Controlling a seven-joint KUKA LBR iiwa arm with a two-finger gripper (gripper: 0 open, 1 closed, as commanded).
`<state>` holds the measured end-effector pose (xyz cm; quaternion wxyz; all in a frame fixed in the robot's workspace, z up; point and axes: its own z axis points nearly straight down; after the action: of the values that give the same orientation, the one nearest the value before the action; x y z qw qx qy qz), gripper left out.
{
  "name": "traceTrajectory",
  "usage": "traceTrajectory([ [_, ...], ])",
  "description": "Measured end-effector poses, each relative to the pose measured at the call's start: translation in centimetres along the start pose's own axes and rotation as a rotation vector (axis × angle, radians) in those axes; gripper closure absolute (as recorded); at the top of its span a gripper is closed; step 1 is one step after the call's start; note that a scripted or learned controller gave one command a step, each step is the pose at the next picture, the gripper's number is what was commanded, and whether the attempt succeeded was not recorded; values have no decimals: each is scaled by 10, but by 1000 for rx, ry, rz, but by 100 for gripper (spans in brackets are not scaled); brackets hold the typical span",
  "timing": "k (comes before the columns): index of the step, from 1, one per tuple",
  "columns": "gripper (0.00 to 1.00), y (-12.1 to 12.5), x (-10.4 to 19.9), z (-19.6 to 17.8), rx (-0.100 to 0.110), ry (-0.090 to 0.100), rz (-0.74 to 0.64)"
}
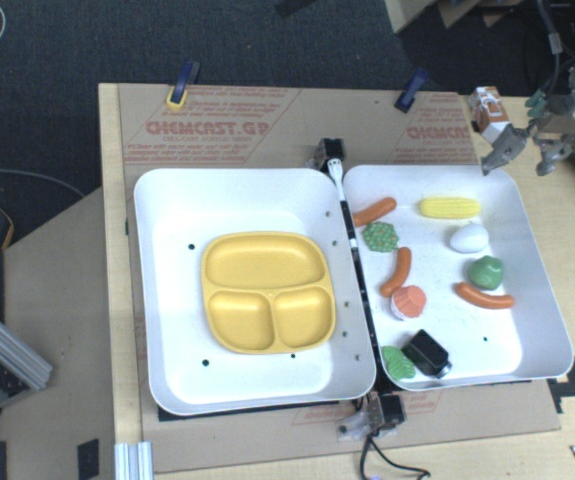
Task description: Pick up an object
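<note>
A: At the near edge of the right bin [542, 298], a black block [428, 353] lies half over a green leafy piece [397, 362]; a grab there could catch both, or skid off the block's flat top.

B: Behind that, the toys crowd; a sliced radish [407, 302] touches one sausage [399, 269], and another sausage [484, 296] sits just under a green pepper [485, 269]; fingers closing on one could nudge its neighbour away.

A: Further back, the white egg [468, 238] looks round and prone to roll; the corn cob [449, 207], broccoli [379, 236] and third sausage [374, 210] are spaced better.

B: The left bin [162, 268] bears a yellow divided plate [267, 291], too wide to pinch.

A: Farthest off, the gripper [523, 154] hangs above the right bin's far corner, fingers spread apart and empty, well away from every toy; a long descent gives room for a miss.
</note>
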<state>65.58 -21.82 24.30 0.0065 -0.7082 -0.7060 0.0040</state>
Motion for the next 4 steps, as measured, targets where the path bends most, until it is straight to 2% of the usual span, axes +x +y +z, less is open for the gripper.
traceTrajectory([
  [1,0,3,1,-10,-15,-4,-4],
  [2,0,5,-5,35,-10,-3,-3],
  [4,0,0,3,123,-9,-2,-5],
])
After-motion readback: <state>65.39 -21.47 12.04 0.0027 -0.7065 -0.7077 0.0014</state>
